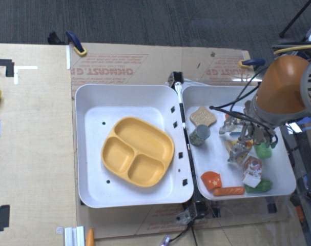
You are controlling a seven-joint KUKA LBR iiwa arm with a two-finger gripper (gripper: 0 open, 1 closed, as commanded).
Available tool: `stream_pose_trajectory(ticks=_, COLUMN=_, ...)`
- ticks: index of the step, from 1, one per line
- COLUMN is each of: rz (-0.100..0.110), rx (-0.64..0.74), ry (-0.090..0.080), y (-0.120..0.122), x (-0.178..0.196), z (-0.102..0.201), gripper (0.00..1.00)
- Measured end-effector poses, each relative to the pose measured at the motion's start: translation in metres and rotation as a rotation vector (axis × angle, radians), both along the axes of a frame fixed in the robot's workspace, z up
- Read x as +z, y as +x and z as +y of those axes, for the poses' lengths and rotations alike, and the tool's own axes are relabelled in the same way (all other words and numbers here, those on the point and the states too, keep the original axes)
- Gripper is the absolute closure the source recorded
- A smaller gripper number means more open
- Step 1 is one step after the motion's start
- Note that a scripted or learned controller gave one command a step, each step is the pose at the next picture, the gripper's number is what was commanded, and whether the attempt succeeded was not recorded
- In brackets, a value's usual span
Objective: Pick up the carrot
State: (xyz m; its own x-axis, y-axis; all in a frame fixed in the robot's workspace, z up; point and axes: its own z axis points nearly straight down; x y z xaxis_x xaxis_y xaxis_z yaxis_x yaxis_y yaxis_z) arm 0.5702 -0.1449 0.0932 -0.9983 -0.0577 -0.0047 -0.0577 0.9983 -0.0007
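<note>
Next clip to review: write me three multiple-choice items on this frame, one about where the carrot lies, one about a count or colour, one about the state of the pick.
1. Where does the carrot lie?
A. On the yellow plate
B. Near the front edge of the right bin
C. On the bench outside both bins

2. How many compartments does the yellow plate have?
A. Two
B. Three
C. Five

3. How does the pick stand?
A. The carrot lies in the bin, apart from the gripper
B. The carrot is lifted above the bins
C. The carrot rests on the plate

Answers:
1 B: the orange stick lies along the front wall of the right bin, beside a red piece.
2 B: one long section and two smaller ones show.
3 A: the gripper sits over the bin's middle, well behind the carrot.
</note>
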Motion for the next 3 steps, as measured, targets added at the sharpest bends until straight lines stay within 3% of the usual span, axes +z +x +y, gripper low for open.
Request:
stream_pose_trajectory(ticks=1, rz=0.000, rx=0.186, ry=-0.001, y=-0.023, x=0.000, z=-0.054, gripper=0.00)
stream_pose_trajectory(ticks=2, rz=-0.002, rx=0.062, ry=0.001, y=-0.077, x=0.000, z=0.019, gripper=0.00)
stream_pose_trajectory(ticks=3, rz=-0.002, rx=-0.359, ry=0.002, y=-0.084, x=0.099, z=0.101, gripper=0.00)
